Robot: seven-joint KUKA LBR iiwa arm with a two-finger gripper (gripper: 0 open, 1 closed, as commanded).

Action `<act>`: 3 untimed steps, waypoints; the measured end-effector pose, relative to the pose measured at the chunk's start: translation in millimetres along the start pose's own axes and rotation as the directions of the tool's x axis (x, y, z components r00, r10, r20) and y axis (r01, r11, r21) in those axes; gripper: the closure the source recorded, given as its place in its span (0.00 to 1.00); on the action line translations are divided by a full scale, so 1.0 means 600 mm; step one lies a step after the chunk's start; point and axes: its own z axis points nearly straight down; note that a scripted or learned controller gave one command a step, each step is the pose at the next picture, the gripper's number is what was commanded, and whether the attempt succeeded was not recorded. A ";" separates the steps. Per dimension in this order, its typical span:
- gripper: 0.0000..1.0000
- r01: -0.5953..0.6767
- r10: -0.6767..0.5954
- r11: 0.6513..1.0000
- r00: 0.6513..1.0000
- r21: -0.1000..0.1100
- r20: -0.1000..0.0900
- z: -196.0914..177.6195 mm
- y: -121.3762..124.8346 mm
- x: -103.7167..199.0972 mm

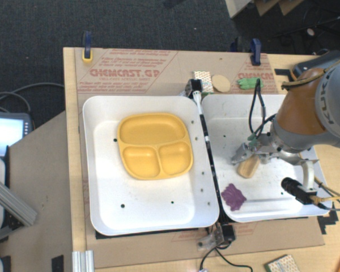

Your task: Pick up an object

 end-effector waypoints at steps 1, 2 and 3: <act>1.00 0.000 0.000 1.000 1.000 -0.007 0.002 -0.019 0.004 0.000; 1.00 0.011 -0.011 1.000 1.000 -0.017 -0.001 -0.177 0.004 0.129; 0.00 0.002 -0.002 1.000 1.000 -0.006 0.002 -0.168 -0.001 0.120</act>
